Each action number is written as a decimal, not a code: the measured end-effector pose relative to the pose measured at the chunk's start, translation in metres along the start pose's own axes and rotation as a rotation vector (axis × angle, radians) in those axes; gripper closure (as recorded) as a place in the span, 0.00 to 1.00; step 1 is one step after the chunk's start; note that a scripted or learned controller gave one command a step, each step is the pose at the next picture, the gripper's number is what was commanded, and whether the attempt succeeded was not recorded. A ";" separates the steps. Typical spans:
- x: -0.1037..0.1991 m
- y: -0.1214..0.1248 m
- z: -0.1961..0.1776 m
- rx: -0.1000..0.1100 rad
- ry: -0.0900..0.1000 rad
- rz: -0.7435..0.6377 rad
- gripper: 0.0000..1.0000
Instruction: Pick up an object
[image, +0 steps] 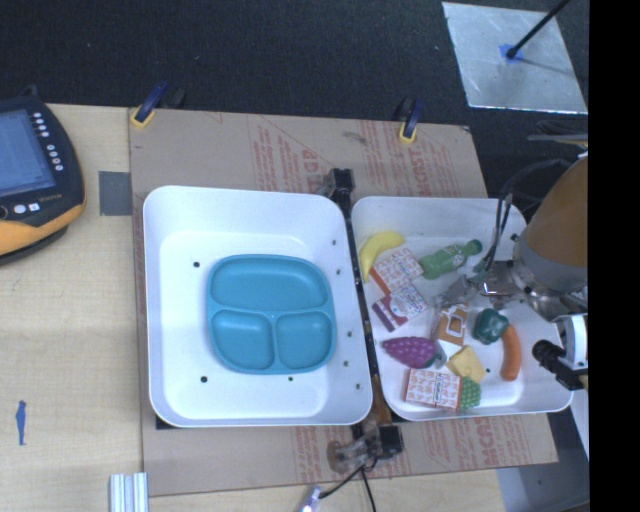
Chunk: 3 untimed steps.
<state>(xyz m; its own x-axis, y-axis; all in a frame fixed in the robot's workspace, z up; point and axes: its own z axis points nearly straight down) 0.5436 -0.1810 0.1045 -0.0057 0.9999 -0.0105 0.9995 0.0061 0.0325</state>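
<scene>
The right bin (520, 222) holds several toy foods: a yellow banana (380, 247), a green bottle (450, 259), two printed cartons (402, 283), a purple grape bunch (410, 350), a dark green round piece (490, 325), an orange carrot (511, 353), a yellow wedge (466, 363) and a printed box (432, 387). My gripper (472, 288) hangs low over the middle right of this bin, between the green bottle and the dark green piece. The grey arm with its orange band (560, 225) hides the bin's right side. I see nothing lifted out of the pile.
The left bin (170, 230) holds a blue divided plate (270, 310). A teach pendant (25, 165) lies at the bench's far left. Blue clamps (150, 103) (408, 118) pin the cardboard sheet at the back. Another clamp (365, 445) sits at the front between the bins.
</scene>
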 end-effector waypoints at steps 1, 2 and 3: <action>0.005 0.065 0.013 0.032 0.010 0.003 0.00; 0.009 -0.009 0.013 0.037 0.011 0.000 0.00; 0.024 -0.068 0.010 0.034 0.010 -0.001 0.00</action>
<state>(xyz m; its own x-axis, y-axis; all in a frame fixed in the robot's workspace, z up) 0.4762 -0.1576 0.0917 -0.0069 1.0000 -0.0006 1.0000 0.0069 -0.0019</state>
